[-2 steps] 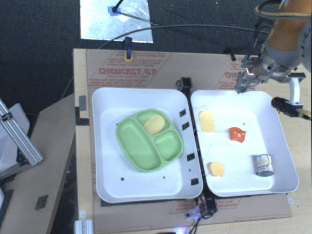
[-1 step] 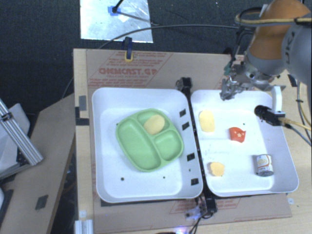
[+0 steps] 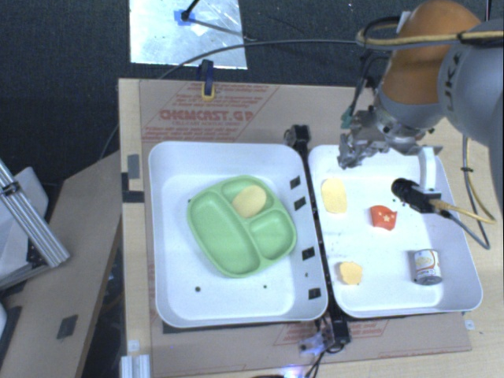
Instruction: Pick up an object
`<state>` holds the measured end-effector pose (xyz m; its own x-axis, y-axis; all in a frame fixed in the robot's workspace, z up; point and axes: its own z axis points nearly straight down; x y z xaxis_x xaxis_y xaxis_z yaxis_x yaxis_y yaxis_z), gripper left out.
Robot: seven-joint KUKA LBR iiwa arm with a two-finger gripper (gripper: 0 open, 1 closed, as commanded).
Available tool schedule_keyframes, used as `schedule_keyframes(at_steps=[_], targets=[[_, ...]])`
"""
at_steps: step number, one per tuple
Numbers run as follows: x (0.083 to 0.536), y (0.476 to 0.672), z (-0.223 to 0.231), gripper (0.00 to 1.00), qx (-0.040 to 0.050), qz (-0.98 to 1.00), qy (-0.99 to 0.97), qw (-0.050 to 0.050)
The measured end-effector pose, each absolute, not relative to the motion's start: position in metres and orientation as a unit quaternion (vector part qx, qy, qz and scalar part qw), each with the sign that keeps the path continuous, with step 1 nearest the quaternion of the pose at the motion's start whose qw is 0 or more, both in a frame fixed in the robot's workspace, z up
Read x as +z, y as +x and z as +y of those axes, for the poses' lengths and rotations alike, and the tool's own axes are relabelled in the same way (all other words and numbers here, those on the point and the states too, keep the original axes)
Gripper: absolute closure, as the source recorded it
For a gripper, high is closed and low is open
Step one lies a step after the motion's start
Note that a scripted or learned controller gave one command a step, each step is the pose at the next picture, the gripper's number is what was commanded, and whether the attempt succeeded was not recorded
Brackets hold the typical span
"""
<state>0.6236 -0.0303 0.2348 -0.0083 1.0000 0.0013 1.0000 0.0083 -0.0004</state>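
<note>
The gripper (image 3: 350,159) is positioned over the far left corner of the right bin (image 3: 386,291). Whether it is spread or pressed together cannot be determined, and nothing is seen held in it. Four loose items are contained in this bin, none touching:

- one pale yellow block (image 3: 334,195), nearest the gripper
- one red piece (image 3: 383,217)
- one small yellow piece (image 3: 350,272)
- one can (image 3: 426,266)

One green divided plate (image 3: 232,246) is contained in the left bin (image 3: 177,179). One yellow item (image 3: 250,201) is held in its far small compartment.
</note>
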Motion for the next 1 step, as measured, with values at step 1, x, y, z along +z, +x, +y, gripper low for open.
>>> schedule_keyframes(at_steps=[1], targets=[[0.2228,0.5957,0.0188,1.00,0.0004,-0.710,-0.704,0.002]])
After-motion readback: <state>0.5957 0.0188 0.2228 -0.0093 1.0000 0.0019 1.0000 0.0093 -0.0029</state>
